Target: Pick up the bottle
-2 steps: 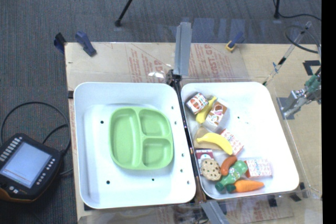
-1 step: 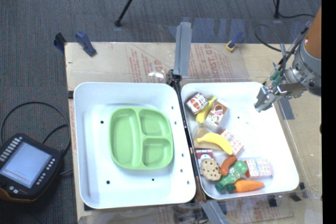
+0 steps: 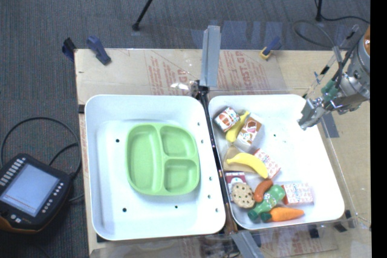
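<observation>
The bottle [image 3: 268, 201] I am after is the small green one lying on its side in the lower right of the frame, near the bottom edge of the right-hand bin. It lies at a slant, one end toward the lower left and the other toward the upper right. Its body looks lumpy and glossy green. It is crowded by other pieces on both sides, touching them, and nothing lifts it off the bin floor.
</observation>
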`<state>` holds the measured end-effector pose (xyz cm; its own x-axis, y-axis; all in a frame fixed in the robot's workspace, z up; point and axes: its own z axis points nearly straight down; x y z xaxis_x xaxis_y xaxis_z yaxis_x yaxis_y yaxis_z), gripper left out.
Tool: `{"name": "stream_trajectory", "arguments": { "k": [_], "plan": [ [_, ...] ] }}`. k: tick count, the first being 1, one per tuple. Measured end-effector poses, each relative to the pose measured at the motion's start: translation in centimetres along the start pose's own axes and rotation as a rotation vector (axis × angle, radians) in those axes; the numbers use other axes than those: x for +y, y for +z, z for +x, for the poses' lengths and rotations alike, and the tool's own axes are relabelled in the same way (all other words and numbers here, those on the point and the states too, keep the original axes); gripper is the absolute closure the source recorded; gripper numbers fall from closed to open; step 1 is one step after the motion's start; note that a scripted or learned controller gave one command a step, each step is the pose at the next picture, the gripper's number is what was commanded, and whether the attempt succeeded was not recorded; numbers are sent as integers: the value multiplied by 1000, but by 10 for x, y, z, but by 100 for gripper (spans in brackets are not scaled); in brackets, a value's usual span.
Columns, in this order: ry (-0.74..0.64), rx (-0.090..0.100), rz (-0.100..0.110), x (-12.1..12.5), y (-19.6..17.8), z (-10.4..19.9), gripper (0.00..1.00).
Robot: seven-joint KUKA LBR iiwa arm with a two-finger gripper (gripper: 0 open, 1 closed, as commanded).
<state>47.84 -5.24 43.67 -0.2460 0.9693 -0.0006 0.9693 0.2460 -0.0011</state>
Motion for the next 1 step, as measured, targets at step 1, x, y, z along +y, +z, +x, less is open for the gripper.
{"name": "stream_trajectory", "arguments": {
  "k": [1],
  "plan": [
    [128,0,1,-7,1,-39,100]
  ]
}}
